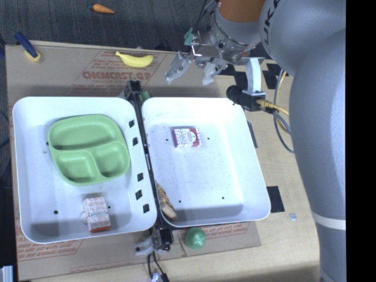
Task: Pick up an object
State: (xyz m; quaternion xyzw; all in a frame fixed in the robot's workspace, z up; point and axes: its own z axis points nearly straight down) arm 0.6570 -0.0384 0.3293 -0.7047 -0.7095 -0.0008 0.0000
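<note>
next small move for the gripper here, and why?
Probably shift the gripper toward the camera and down over the small red-and-white packet in the right bin. The gripper sits above the bench beyond the bin's far rim, fingers spread with nothing between them, and the packet lies alone on the bin floor nearest to it, with bare floor around it.

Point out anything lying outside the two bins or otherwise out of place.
A yellow banana lies on the cardboard behind the left bin, a green ball sits in front of the right bin, and an orange carrot lies on the dark floor beyond.
</note>
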